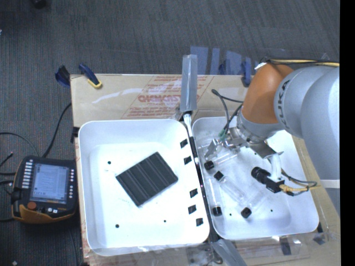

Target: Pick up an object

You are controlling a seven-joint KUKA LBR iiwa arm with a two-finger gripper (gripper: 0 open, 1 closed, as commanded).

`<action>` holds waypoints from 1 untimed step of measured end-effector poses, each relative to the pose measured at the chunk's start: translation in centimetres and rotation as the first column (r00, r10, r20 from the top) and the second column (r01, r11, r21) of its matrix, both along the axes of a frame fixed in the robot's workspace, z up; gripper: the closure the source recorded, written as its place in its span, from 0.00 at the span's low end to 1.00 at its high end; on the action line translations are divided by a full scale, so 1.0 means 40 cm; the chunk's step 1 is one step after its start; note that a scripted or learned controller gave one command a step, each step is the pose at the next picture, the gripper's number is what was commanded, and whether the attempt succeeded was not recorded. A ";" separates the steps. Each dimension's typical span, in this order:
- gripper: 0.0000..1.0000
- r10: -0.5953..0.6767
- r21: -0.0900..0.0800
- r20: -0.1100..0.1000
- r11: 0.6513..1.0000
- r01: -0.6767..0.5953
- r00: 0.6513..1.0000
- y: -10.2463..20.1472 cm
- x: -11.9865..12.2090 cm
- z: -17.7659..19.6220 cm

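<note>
Reaching in from the right, the grey arm (310, 110) with its orange band (263, 96) hangs over the right bin (280, 218). The gripper (217, 147) is low in that bin's far left part, close to the wall shared with the left bin (100, 143). Glare and clutter hide it enough that I cannot tell whether it is open or closed, and nothing can be seen held in it.

The only writing on the bench is red print (161, 97) on the pale board (125, 93) beyond the bins. It reads upside down from here and is too blurred to make out. On the carpet (111, 26) to the left lies a pendant (43, 188) with a lit screen, its text too small to read.

A dark ribbed slab (147, 178) lies flat and askew in the middle of the left bin, apart from all four walls, with bare white floor on every side. Four small black pieces (218, 175) lie scattered in the right bin's left half. Two are just near of the gripper and two are by the near wall. Something clear (236, 188) seems to lie between them, though its outline is hard to tell.

A row of black clips (187, 160) lines the edge between the bins, and a grey bar (189, 85) stands at its far end. The right bin's near right corner is open floor. A blue clamp (89, 75) grips the board's far left corner.
</note>
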State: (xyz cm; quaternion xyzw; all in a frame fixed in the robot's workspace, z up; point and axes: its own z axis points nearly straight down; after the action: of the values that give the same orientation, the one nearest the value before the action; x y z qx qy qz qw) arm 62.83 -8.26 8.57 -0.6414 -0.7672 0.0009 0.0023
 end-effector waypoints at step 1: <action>1.00 -0.006 0.002 -0.001 1.000 0.006 1.000 -0.004 0.000 0.021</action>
State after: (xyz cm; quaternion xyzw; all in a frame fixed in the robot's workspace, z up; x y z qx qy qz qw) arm 62.82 -8.42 9.43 -0.6436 -0.7653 0.0006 0.0032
